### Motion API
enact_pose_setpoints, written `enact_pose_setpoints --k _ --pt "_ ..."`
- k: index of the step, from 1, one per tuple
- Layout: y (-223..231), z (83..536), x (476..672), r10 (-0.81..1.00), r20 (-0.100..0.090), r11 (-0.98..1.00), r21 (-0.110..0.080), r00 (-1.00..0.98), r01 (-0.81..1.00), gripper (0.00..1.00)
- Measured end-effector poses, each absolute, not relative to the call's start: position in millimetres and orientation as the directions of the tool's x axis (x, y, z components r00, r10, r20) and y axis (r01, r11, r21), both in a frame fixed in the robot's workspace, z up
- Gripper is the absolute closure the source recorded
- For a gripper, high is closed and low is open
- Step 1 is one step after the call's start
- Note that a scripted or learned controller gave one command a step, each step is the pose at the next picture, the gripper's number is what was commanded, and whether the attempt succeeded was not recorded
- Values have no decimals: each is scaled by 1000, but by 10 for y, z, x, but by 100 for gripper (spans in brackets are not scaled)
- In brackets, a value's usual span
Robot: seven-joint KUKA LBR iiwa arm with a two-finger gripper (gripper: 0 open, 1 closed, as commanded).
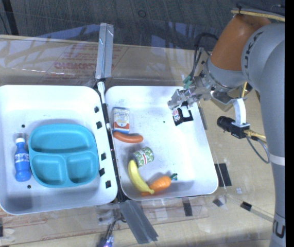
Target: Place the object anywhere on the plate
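A blue plate (pixel 63 155) with three sections lies in the left bin (pixel 5 138). In the right bin (pixel 198 153) there is a small carton (pixel 120 119), a sausage (pixel 128 137), a green and white can (pixel 143 156), a banana (pixel 136 177) and a carrot (pixel 159 183). My gripper (pixel 181 107) hangs over the upper right part of the right bin, above bare floor and apart from all these objects. Nothing shows between its fingers.
A blue bottle (pixel 22 158) lies in the left bin, touching the plate's left edge. A metal divider (pixel 104 50) stands between the bins at the back. The arm's grey body and orange band (pixel 234 40) fill the upper right, with cables beside them.
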State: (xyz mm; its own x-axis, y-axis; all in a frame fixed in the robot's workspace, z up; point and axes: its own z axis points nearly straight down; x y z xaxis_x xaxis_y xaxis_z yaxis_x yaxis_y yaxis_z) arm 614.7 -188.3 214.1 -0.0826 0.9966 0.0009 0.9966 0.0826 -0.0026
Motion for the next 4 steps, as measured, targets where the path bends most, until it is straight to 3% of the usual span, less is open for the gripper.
enact_pose_setpoints --k 1,2,3,4 --pt "-1113 1603 5980 989 1 146 -5 -146 989 100" --pt "-327 1914 5485 999 1 45 -5 -45 999 100" --pt "368 1906 5300 980 1 201 -6 -201 980 100" --pt "362 1907 5301 980 1 200 -5 -200 980 0"
